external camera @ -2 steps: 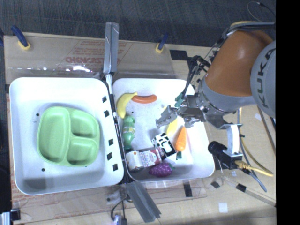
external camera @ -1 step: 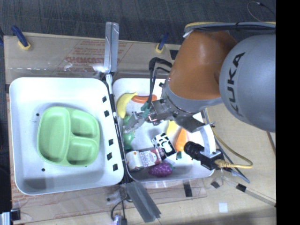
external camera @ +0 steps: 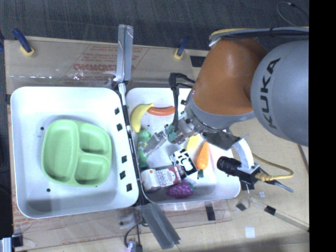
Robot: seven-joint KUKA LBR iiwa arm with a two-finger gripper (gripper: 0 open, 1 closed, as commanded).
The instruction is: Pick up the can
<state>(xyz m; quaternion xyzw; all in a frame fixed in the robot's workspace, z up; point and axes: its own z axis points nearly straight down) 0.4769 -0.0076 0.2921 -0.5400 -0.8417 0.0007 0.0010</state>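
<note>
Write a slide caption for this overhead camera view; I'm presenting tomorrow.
Arm reaches over the right bin of toy food and a can; the left bin holds a green plate.

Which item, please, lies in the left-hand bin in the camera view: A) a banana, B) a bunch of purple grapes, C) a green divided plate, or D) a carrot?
C: the green divided plate lies alone in the left bin, while the banana, purple grapes and carrot all lie in the right bin under the arm.
</note>
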